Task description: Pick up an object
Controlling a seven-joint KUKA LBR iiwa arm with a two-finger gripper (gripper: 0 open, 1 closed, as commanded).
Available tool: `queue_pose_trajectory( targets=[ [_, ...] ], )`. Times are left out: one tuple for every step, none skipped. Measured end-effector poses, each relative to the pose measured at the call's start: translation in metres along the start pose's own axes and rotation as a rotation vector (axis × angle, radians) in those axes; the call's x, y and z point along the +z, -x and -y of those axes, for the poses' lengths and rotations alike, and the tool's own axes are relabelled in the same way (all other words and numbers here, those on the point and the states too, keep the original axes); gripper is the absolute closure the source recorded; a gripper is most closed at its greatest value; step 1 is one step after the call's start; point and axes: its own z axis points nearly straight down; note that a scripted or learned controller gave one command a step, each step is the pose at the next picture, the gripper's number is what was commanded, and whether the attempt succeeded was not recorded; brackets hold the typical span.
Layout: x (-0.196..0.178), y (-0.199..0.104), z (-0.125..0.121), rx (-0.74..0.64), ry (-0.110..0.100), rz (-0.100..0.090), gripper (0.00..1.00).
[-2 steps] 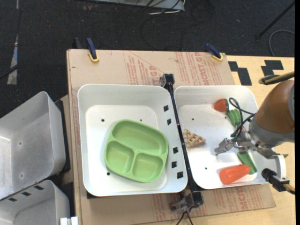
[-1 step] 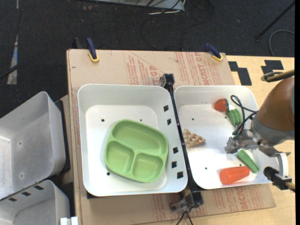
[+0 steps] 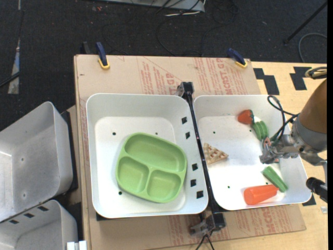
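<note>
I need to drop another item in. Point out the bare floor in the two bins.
Right white bin: bare floor between the tan lattice wafer and the claw, and along the front-left. Crowded down its right side. Left white bin: the green divided plastic tray leaves a bare strip behind it.

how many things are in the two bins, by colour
green: 1 divided plate in the left bin
orange with green tops: 2 toy carrots, one at the back, one at the front, in the right bin
tan: 1 lattice wedge in the right bin
total: 4
</note>
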Motion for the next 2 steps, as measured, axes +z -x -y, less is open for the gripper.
queue_pose_trajectory(
  targets=[
    [-0.042, 0.003, -0.003, -0.004, 0.000, 0.000, 1.00],
    [-0.098, -0.006, 0.001, -0.006, 0.002, 0.000, 1.00]
  ],
)
